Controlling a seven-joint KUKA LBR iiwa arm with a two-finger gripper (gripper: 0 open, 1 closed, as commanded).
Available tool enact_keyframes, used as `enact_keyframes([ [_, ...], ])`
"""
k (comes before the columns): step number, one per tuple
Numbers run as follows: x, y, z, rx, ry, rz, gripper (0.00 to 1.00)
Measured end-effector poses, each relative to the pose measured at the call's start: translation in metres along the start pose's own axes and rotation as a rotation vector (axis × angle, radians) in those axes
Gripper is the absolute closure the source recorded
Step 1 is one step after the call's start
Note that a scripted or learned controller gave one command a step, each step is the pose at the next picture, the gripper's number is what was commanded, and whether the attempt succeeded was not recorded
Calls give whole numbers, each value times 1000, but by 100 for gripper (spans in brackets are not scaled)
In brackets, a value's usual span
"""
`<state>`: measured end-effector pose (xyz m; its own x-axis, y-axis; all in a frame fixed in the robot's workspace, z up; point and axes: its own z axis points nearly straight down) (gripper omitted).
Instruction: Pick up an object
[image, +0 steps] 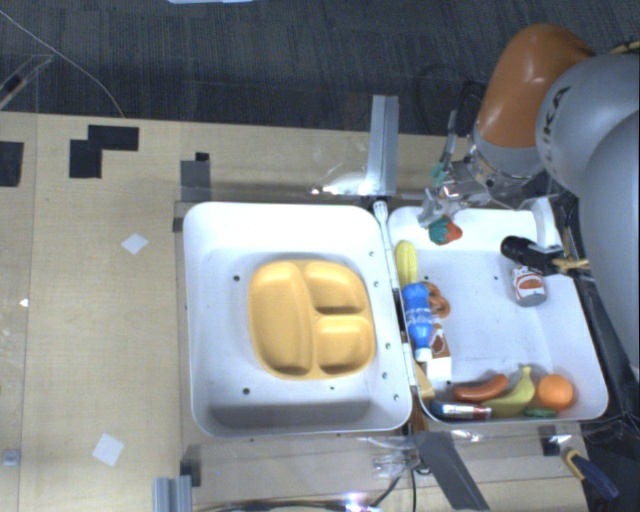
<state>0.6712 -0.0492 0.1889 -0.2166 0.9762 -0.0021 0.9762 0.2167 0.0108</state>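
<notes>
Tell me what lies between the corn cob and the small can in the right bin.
In the camera view, bare white bin floor lies between the corn cob and the small can. The pretzel sits just below that line, beside the blue bottle.

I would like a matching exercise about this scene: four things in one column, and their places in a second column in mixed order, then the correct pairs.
Things:
1. yellow divided tray
2. blue bottle
3. orange fruit
4. gripper

Places:
A. near right corner of the right bin
B. above the far left corner of the right bin
C. middle of the left bin
D. along the left wall of the right bin

Pairs: 1-C, 2-D, 3-A, 4-B
</notes>
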Motion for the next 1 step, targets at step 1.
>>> enact_keyframes([
  [1,11,1,3,5,1,-185,100],
])
